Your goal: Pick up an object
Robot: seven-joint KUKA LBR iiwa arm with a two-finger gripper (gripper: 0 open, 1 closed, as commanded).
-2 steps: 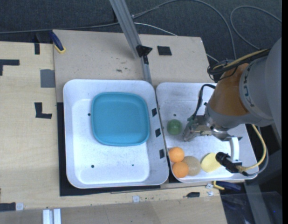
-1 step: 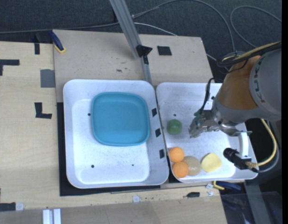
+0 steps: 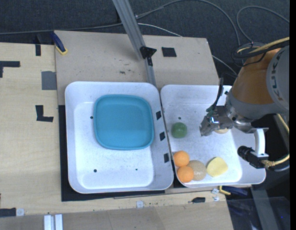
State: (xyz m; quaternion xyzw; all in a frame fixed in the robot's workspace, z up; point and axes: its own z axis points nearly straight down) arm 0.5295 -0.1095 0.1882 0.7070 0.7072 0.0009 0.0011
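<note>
In the right bin lie a green ball, two orange balls, a beige round object and a yellow object. My gripper hangs over the right bin's middle, to the right of the green ball and above the yellow object. Nothing shows between its fingers. The arm's orange band rises behind it.
The left bin holds a blue square plate. A grey pole slants down to the seam between the bins. Cables run across the dark floor at the upper right.
</note>
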